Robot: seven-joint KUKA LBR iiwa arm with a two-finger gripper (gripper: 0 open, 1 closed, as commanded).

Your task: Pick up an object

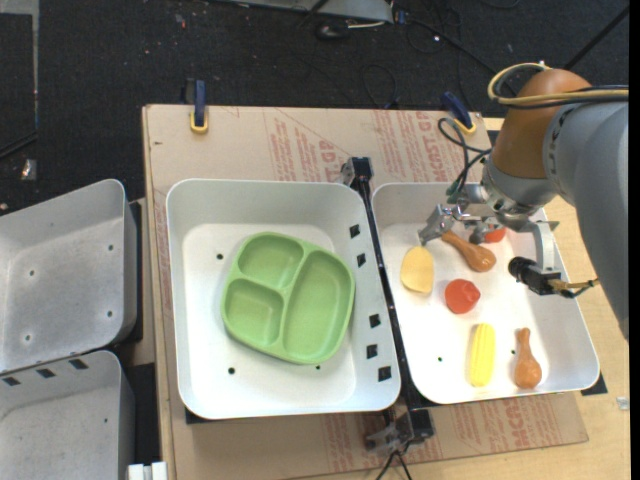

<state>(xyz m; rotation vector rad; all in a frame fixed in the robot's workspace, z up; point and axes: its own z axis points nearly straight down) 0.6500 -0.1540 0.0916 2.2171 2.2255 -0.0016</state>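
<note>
Matt green plastic tray (pixel 288 296), smooth white plastic bins (pixel 190 298), glossy toy corn (pixel 481 354), rough brown cardboard bench top (pixel 300 138).

Brown board bench (pixel 300 138) (clamped at its far edge); left bin (pixel 190 268) and right bin (pixel 570 358) side by side.

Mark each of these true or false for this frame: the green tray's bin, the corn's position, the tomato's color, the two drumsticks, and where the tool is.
1. The green divided tray lies in the left bin. True.
2. The yellow corn cob lies on the green tray. False: it lies in the right bin, near its front edge, beside a brown drumstick.
3. The tomato is red. True.
4. Both drumsticks lie side by side. False: the other drumstick is apart, toward the back of the bin, right by the tool.
5. The tool is above the left bin. False: it is over the right bin's back part.
</note>
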